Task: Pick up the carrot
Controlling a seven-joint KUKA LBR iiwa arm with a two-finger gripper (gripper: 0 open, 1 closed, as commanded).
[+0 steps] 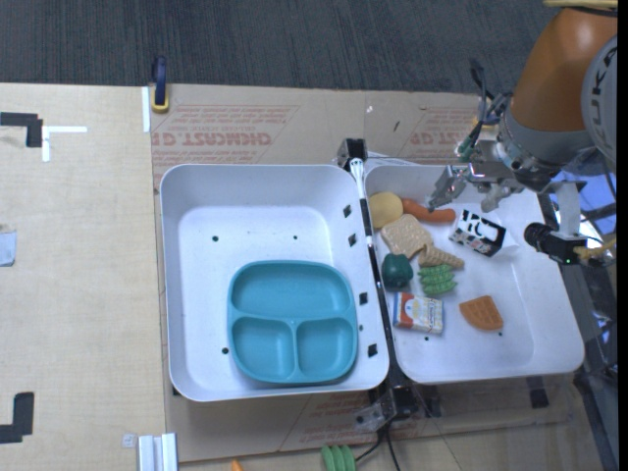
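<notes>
I see two shallow white plastic bins side by side on a pale wooden bench. The left bin contains a teal three-compartment plastic tray. The right bin contains the toy foods: a slim orange carrot near its back wall, lying just right of a rounded yellow piece and just above a tan cracker-like slab; below these sit a dark green lump, a light green pod-shaped piece, a small printed carton and an orange wedge. A small black-and-white card lies right of the carrot.

The grey arm's two-finger gripper hangs just above the carrot's right end; I cannot tell whether its jaws are apart or together, nor whether they touch the carrot. The arm's upper part is cut off at the frame edge.

Printed brown cardboard lies under the bins; dark grey floor lies behind the bench.
</notes>
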